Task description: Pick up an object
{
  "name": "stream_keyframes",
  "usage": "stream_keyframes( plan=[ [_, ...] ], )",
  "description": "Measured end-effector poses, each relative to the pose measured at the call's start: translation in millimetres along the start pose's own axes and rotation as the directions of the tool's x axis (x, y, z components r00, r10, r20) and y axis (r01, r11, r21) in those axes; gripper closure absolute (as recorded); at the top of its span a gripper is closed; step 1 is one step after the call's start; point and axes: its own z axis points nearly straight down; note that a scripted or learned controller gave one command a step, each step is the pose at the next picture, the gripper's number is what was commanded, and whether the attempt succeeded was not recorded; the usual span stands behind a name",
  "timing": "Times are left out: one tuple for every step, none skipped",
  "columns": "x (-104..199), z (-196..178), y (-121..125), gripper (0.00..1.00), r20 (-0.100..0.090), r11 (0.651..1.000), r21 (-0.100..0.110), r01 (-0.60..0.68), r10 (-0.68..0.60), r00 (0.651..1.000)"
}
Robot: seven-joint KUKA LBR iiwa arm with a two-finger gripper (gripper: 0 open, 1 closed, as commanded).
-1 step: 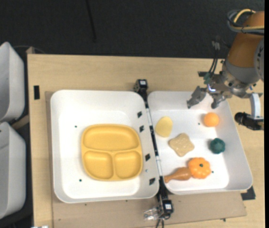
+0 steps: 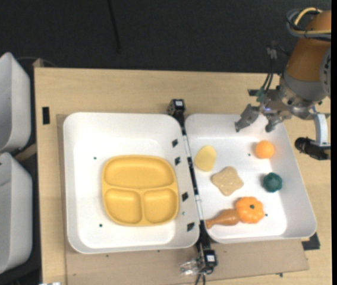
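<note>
While I look down on the bench, I see the gripper [image 2: 257, 120] above the far edge of the right bin [image 2: 296, 218], with its two fingers spread apart and nothing between them. Below it, in this bin, lie an orange ball [image 2: 264, 149], a dark green ball [image 2: 272, 182], a pale yellow round piece [image 2: 205, 158], a beige cracker [image 2: 227, 181] and a small orange pumpkin [image 2: 249, 210] touching a brown stem-shaped piece [image 2: 222, 219]. None of them touches the gripper. The left bin [image 2: 79, 159] holds a yellow tray [image 2: 139, 190] with three compartments.
</note>
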Motion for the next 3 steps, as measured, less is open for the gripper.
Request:
stream_keyframes(
  plan=[
    [-3.5, 54.3, 9.2, 0.00, 0.001, 1.000, 0.004, 0.003, -0.003, 1.000],
    [0.6, 113.8, 14.8, 0.00, 0.001, 1.000, 0.004, 0.004, -0.004, 1.000],
    [-0.6, 115.3, 15.3, 0.00, 0.002, 1.000, 0.001, 0.005, -0.005, 1.000]
  ],
)
